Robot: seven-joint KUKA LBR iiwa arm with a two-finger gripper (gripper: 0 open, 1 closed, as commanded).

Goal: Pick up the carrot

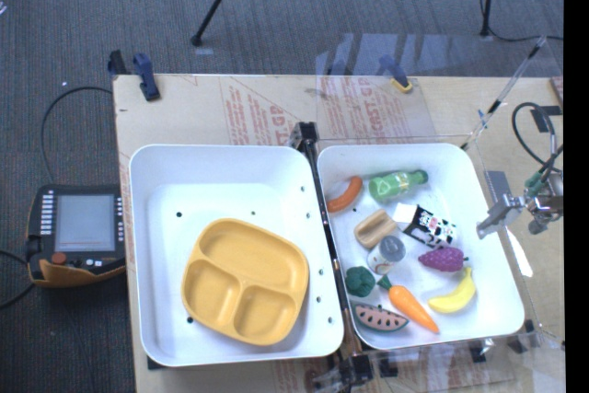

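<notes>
Lying smooth and tapered, orange carrot (411, 306) beside curved banana (456, 293).

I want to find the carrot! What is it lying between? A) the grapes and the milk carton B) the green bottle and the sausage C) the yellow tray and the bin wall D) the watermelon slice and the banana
D: the carrot lies near the front of the right bin, with the watermelon slice on one side and the banana on the other.
</notes>
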